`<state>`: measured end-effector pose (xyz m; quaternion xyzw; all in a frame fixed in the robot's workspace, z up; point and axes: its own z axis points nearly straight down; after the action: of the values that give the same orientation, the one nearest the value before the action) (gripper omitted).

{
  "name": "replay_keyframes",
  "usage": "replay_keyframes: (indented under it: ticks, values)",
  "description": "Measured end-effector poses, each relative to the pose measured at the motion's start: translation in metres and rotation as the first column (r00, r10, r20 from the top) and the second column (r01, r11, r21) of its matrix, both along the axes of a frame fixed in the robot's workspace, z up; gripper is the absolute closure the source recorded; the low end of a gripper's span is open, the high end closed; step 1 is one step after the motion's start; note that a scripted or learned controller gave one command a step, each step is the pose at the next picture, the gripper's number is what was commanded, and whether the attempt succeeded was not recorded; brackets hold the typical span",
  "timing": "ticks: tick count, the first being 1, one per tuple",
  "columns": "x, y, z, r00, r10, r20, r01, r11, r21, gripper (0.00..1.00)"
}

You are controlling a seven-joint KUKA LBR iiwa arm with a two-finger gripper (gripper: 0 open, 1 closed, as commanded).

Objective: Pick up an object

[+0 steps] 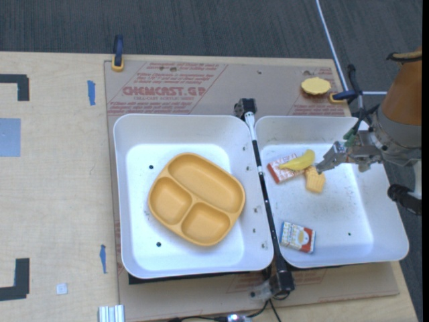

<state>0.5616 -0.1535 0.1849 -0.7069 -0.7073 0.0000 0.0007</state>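
From above: gripper [330,159] low in right bin [375,247], near its far rim, just above yellow block [315,180]; jaw spread impossible to tell, nothing seen held; banana [299,160] overlapping red packet [283,172] just left, near the divider; carton [297,237] apart by near rim; open floor right of block; tray [196,198] filling left bin [127,180]; arm [405,106] cut off at right.
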Motion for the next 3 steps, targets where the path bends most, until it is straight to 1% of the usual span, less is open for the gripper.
replay_keyframes:
  ticks: [1, 2, 3]
  values:
    - [-0.001, 0.031, -0.099, 1.0, 0.001, 0.004, -0.001, 1.0, -0.001, 0.0]
    - [0.0, 0.031, -0.089, 1.0, 0.0, 0.007, 0.0, 1.0, -0.001, 1.0]
    - [-0.063, 0.067, 0.0, 1.0, 0.001, 0.0, -0.001, 1.0, 0.0, 1.0]
